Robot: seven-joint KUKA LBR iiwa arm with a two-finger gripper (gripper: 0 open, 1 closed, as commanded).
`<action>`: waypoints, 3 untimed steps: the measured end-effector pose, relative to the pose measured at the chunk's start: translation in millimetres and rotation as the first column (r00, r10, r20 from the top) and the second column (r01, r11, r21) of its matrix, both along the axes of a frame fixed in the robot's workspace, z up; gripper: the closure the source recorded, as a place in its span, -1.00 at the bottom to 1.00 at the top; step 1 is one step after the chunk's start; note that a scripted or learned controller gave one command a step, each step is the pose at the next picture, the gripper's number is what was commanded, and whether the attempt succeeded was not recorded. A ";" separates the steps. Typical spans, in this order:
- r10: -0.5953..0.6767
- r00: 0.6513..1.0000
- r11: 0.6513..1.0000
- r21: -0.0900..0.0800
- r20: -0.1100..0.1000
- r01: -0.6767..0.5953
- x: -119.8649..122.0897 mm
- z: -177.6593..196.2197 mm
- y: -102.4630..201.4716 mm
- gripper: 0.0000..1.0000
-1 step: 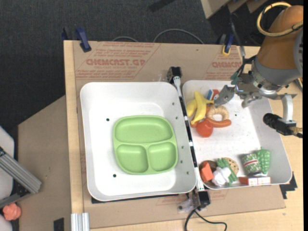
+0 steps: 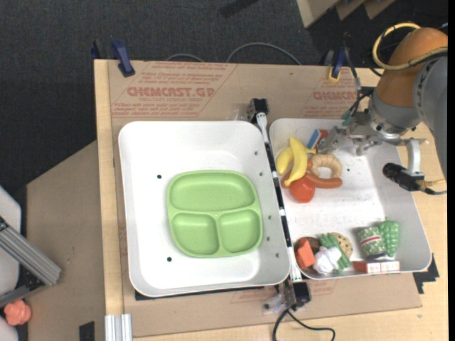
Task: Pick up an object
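Note:
The right bin (image 2: 398,204) holds several toy foods. A yellow banana (image 2: 294,159) lies at its upper left, beside a tan ring-shaped bagel (image 2: 328,165). Below them are a red sausage (image 2: 328,183) and a red tomato-like piece (image 2: 303,190). A small blue and red item (image 2: 313,136) lies near the bin's top edge. My gripper (image 2: 333,141) hangs low over the bin's upper part, just right of the blue item and above the bagel. The grey wrist and orange band (image 2: 416,48) lead off to the upper right.
A green three-compartment plate (image 2: 213,212) lies in the left bin (image 2: 142,162). In the right bin's lower part sit a green and white packet (image 2: 377,239) and a cluster of small foods (image 2: 323,253). A black divider rail (image 2: 274,190) runs between the bins.

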State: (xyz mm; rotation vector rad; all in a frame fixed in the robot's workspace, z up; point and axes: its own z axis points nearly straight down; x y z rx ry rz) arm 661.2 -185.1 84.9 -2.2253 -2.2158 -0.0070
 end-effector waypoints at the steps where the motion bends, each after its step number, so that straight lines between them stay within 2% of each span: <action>1: 0.007 1.000 1.000 -0.010 -0.009 -0.007 5.5 2.8 58.1 -1.00; 2: 0.005 1.000 1.000 -0.013 -0.013 -0.005 4.3 2.4 80.5 -1.00; 3: 0.004 1.000 1.000 -0.011 -0.013 -0.004 4.2 2.0 80.3 -1.00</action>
